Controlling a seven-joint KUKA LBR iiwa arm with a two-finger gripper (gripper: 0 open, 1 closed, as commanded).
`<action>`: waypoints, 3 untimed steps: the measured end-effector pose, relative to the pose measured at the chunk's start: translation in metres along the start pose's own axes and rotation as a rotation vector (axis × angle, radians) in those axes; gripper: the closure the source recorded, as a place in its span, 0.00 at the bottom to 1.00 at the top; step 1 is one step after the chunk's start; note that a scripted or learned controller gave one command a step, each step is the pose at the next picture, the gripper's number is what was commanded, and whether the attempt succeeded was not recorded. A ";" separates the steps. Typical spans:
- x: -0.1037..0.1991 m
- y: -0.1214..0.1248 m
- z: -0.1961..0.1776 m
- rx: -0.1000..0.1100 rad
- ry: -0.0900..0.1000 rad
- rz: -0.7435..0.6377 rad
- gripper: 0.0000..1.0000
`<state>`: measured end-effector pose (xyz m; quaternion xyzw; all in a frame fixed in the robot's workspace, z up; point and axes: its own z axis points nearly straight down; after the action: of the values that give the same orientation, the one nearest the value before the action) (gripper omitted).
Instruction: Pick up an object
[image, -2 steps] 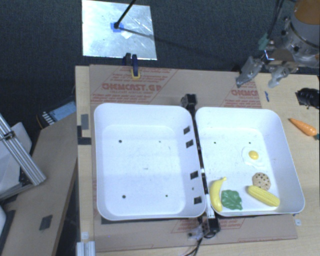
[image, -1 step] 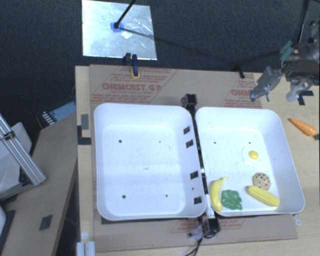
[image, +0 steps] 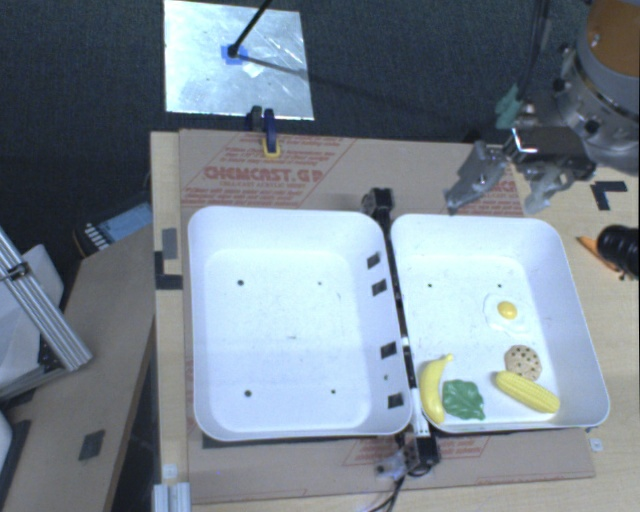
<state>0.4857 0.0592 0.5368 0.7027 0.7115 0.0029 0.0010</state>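
Observation:
The right bin (image: 560, 260) holds a fried egg (image: 505, 311), a round cookie (image: 522, 360), a corn cob (image: 527, 392), a banana (image: 433, 388) and a green leafy piece (image: 463, 399), all grouped toward its near side. My gripper (image: 510, 185) hangs above the far edge of the right bin, well away from those items. Its two fingers (image: 472, 183) are spread apart and nothing lies between them.
The left bin (image: 210, 240) sits beside the right one, joined by a black hinge strip (image: 390, 300). A metal sheet (image: 238, 58) lies at the back, with a blue-yellow clamp (image: 268, 130). An aluminium rail (image: 35, 300) stands at the left.

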 end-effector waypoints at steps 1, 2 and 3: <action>0.016 -0.002 0.266 0.020 -0.005 0.010 0.00; 0.080 0.002 0.171 -0.005 0.002 0.002 0.00; 0.102 -0.003 0.334 0.021 -0.007 0.010 0.00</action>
<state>0.4833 0.1617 0.2033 0.7062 0.7080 -0.0068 -0.0040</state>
